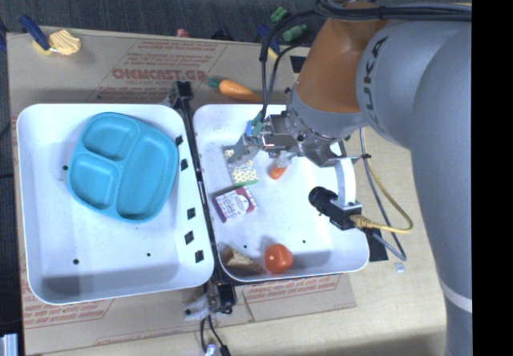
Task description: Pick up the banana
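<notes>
Cardboard-topped bench (144, 66) bearing two shallow white bins, grey-and-orange arm's hand (268, 142) low over the right white bin (353, 254), grip impossible to tell; banana (239, 260) seemingly the tan curved piece against the near wall, touching a round red-orange ball (278, 258): approach from above, closing across its narrow width, clear of ball and wall.

We see a sectioned plate (122, 166) in the left bin (48, 270); in the right bin (353, 254), a packet (235, 204) lies centre-left, a tomato (278, 258) near; a carrot (237, 90) rests on the surface (120, 58) beyond.
</notes>
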`<state>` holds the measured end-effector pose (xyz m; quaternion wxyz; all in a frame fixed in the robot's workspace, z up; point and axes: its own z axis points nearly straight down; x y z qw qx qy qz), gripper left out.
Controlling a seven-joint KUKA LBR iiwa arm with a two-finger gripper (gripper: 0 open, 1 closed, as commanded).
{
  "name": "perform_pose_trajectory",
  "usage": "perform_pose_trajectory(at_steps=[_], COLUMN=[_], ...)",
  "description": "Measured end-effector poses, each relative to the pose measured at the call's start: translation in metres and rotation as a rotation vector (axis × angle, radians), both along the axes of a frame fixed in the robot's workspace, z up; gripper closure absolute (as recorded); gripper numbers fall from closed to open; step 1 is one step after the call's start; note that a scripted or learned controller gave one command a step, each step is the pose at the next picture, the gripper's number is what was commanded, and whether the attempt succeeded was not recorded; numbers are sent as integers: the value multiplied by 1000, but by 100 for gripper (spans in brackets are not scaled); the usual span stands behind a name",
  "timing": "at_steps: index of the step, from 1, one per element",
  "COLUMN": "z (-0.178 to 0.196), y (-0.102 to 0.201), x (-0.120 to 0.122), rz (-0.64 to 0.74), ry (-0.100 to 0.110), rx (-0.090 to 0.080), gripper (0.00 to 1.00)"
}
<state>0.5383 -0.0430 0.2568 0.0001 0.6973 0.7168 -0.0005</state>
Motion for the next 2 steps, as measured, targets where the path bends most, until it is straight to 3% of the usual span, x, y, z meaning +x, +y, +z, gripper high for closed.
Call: perform_pose_trajectory(at_steps=[1, 2], z=[-51, -66], y=[47, 122], x=[-61, -42], rz=[272, 235], ry=[5, 3], rx=[2, 1], gripper=[0, 0])
